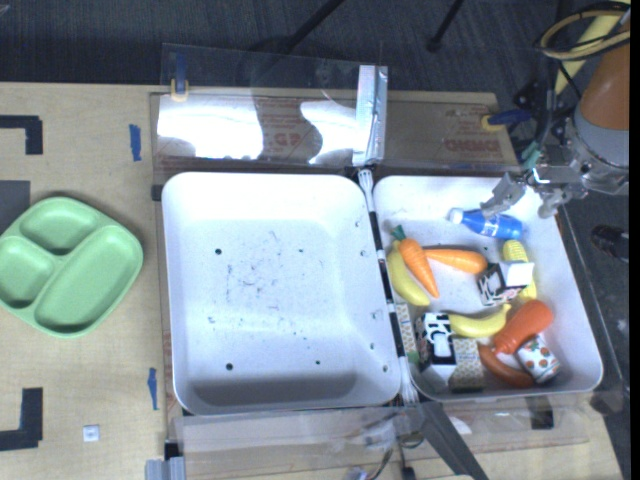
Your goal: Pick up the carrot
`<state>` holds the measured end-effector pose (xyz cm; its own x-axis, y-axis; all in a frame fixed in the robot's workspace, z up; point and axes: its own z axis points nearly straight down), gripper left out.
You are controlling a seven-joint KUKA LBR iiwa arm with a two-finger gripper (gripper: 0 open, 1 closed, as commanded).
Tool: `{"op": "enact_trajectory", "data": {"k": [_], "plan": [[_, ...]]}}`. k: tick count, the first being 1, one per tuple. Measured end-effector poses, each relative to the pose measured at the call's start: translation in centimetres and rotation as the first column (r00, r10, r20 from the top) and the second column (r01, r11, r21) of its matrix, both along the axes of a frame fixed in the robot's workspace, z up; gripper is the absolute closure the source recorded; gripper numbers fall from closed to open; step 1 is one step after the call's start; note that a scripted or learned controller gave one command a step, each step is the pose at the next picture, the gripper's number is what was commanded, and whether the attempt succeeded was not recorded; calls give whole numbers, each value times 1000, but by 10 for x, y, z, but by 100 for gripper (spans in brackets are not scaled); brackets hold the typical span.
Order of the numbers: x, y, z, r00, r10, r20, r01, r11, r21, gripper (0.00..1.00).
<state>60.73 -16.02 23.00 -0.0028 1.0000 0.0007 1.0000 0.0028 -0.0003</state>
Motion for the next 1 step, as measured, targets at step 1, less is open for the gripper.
{"op": "enact_trajectory", "data": {"k": [1], "plan": [[-1,23,-115,999,-48,0,48,999,0,0]]}}
